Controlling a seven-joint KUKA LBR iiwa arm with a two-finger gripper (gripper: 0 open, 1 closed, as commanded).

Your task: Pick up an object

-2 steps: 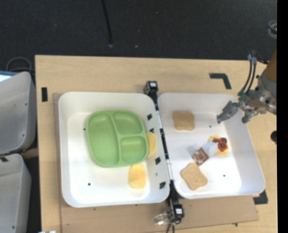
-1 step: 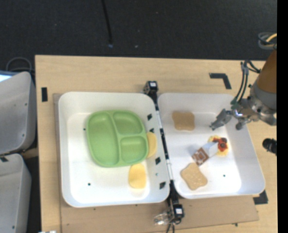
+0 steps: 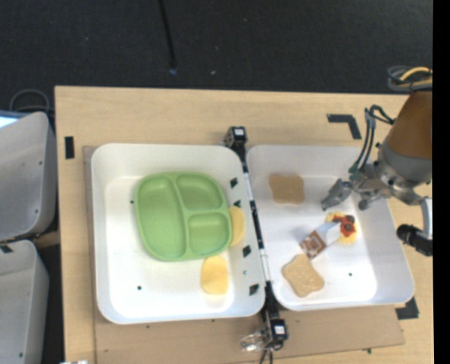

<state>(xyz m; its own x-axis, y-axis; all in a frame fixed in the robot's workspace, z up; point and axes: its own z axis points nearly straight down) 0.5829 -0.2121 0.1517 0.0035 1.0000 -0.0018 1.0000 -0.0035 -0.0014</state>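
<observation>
Two shallow white bins sat side by side on the pale wooden surface [image 3: 172,112], the left bin [image 3: 111,279] and the right bin [image 3: 392,275] meeting at a central divider. In the left bin lay a green divided tray [image 3: 181,214] with three compartments, flat on the bin floor. A yellow piece [image 3: 215,274] lay just below the tray toward the near edge, and a second yellow item [image 3: 238,224] showed at the tray's right rim, partly tucked beneath it. In the right bin I noted a tan slice of bread [image 3: 286,189] near the far left corner, a second toast-like slice [image 3: 303,275] near the front, a small brown packet [image 3: 313,243] between them, and a small red-and-yellow object [image 3: 345,227] just beside the packet to its right. The arm reached in from the right, its orange band [image 3: 412,131] visible above the grey wrist. The tool [image 3: 354,196] stood over the right bin, above and just behind the red-and-yellow object, its two dark fingers [image 3: 335,196] spread apart with nothing between them. None of the objects was lifted; all rested on the bin floors. Whether a fingertip touched the bin floor could not be determined from this angle. Grey equipment [image 3: 13,180] stood beside the surface on the left.
</observation>
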